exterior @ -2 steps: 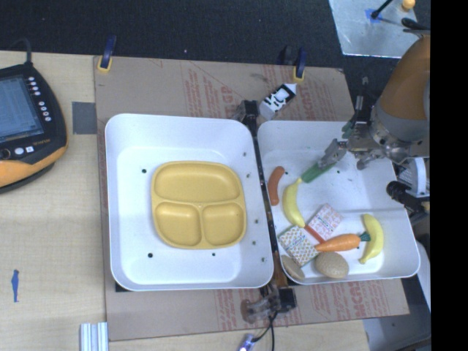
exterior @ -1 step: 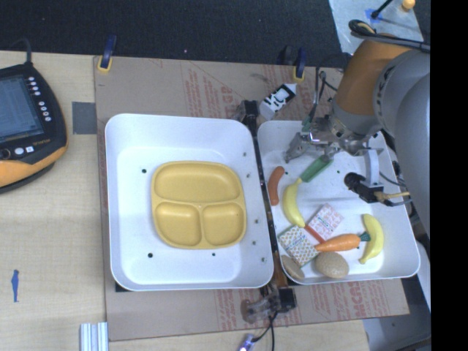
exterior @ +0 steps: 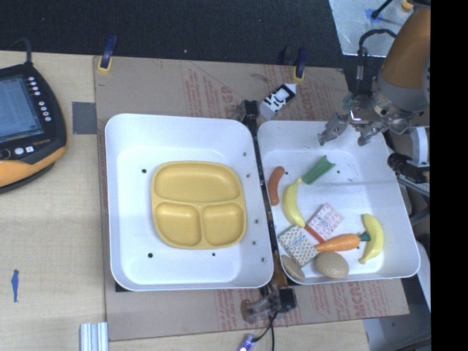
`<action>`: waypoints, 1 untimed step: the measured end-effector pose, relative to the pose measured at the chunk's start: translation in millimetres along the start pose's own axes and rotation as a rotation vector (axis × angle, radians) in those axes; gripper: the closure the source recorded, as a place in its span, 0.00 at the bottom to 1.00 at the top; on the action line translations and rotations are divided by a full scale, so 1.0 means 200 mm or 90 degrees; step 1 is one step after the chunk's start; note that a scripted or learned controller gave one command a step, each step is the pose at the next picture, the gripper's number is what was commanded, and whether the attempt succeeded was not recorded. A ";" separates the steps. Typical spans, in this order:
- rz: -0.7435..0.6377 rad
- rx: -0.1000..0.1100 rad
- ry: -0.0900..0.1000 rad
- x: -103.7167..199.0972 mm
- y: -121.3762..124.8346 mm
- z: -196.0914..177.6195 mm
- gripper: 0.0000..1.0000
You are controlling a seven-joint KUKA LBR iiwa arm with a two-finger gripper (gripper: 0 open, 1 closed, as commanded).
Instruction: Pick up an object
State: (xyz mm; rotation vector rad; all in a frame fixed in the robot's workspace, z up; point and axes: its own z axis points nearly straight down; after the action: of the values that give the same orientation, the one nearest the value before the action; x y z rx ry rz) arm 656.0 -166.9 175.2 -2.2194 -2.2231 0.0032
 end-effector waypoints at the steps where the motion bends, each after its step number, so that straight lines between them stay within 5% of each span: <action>1: -0.002 0.003 0.001 0.10 -0.04 0.42 0.00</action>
State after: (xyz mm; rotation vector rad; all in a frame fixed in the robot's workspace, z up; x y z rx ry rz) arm 648.1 -147.9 90.4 -2.2126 -2.2237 0.0073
